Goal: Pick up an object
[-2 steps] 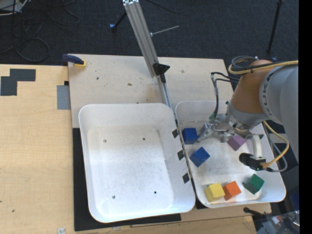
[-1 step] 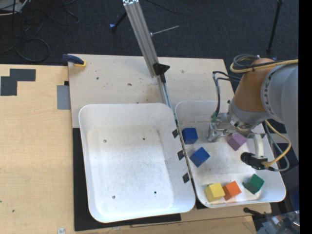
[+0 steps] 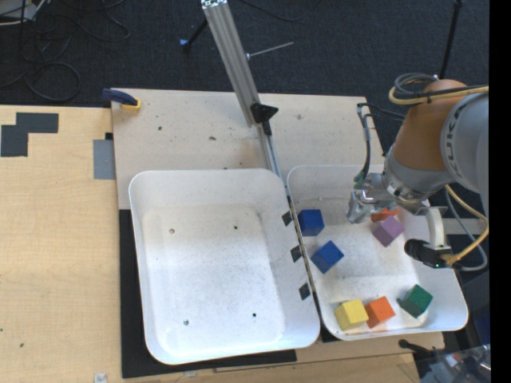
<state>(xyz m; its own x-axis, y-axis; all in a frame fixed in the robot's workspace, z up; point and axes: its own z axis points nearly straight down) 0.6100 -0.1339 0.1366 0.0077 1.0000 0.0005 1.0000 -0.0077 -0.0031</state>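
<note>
End effector low in the right bin, about to try for a block; whether it is clenched or released cannot be told.

The end effector (image 3: 365,204) sits in the upper part of the right bin (image 3: 447,322), with a purple block (image 3: 389,230) just beside it and an orange-red piece (image 3: 385,213) partly hidden under the arm. The approach looks under way, nothing seen grasped. Next it likely needs centring over one block. Two blue blocks (image 3: 310,221) (image 3: 326,255) lie near the bin's left wall; yellow (image 3: 350,313), orange (image 3: 380,310) and green (image 3: 415,301) crowd the lower rim. Open floor lies mid-bin; the left bin (image 3: 152,190) stands alongside.
</note>
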